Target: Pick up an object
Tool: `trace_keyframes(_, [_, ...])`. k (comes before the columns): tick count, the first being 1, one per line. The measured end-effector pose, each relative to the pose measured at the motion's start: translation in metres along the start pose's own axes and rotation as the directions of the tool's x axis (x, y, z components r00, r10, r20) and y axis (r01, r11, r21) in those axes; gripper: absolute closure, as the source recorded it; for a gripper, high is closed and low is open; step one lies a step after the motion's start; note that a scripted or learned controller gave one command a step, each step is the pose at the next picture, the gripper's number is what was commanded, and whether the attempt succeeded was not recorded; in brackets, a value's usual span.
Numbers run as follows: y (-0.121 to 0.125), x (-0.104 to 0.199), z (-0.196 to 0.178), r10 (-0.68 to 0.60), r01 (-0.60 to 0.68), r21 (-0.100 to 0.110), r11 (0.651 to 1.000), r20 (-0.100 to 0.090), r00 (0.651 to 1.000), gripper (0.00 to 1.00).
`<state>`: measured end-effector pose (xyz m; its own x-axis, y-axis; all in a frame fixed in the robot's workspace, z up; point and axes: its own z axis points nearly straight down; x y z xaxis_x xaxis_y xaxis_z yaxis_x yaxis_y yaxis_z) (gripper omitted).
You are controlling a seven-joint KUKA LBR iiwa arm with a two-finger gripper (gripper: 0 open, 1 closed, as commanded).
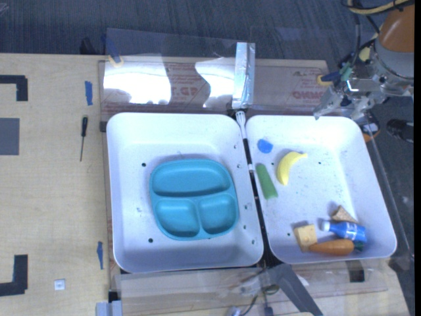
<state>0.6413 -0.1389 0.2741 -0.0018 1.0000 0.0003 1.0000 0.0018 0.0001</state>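
Bench inspection finds two shallow white bins side by side: the left bin point(125, 137) holds a teal divided plate point(193, 197) lying flat near its centre, with one long compartment on the far side and two smaller ones on the near side. The right bin point(342, 176) holds the loose items. A small blue round piece point(265, 147) lies near the far left corner, with a yellow banana point(288, 164) just to its right and slightly nearer. A green stick-shaped item point(266, 180) lies along the left wall, beside the banana but apart from it. At the near right corner a cluster sits close together: a tan block point(304, 236), an orange carrot-like piece point(331, 247) touching or almost touching it, a blue and white bottle point(345, 230) lying on its side just beyond the carrot, and a small brown wedge point(343, 212) on the far side of the bottle. The gripper point(347, 97) hangs at the far right, over the far rim of the right bin, well apart from every item. Nothing sits between its fingers; whether the jaws are open or closed cannot be told from this angle. The arm's orange band point(398, 31) shows at the upper right edge.
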Motion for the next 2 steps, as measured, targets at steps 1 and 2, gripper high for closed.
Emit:
trace_keyframes(1, [0.005, 0.044, 0.085, 0.123, -0.123, 0.008, 0.992, -0.001, 0.992, 0.00])
trace_keyframes(2, [-0.015, 0.036, 0.186, -0.018, 0.018, -0.007, 1.000, 0.001, 1.000, 0.00])
